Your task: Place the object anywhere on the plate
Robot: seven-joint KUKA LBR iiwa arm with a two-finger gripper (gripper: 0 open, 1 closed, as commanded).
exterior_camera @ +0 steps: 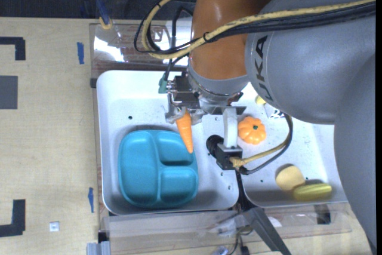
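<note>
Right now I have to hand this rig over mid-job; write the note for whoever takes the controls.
End effector: over the left bin, shut on the orange plastic carrot, which hangs point-down from it.
Blue three-compartment plastic plate: in the left white bin. The carrot's tip overlaps the plate's upper right rim in this view; whether it touches, I cannot tell.
Done: carrot picked up and brought to the plate.
Left: lower it onto the plate, release, withdraw.
</note>
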